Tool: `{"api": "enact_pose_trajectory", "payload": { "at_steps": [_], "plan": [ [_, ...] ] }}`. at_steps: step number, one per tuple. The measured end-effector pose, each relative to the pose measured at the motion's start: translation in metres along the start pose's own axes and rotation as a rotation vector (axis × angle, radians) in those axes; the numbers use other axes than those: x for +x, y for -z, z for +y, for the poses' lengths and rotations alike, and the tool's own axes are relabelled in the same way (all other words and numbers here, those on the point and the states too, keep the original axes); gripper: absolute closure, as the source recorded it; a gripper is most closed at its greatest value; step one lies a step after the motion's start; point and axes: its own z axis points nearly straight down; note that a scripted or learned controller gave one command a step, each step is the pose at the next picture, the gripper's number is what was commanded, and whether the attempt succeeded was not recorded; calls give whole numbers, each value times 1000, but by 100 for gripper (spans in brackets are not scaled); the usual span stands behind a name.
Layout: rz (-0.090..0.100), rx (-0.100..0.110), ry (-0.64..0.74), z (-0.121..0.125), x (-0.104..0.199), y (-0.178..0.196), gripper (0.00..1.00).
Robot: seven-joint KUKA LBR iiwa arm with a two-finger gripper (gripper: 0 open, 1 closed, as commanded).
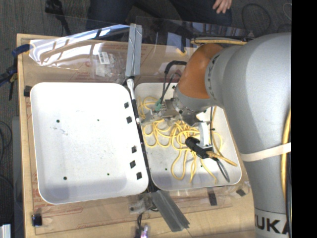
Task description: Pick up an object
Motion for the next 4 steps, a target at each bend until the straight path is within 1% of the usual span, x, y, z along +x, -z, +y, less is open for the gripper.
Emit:
{"api": "enact_pose_trajectory", "payload": {
  "at_steps": [1,2,3,4],
  "plan": [
    [-3,13,45,13,-15,-1,0],
    [0,-2,202,-17,-8,-9,0],
    [0,0,207,-17,-7,1,100],
    [0,0,207,-17,-7,1,0]
  ]
}}
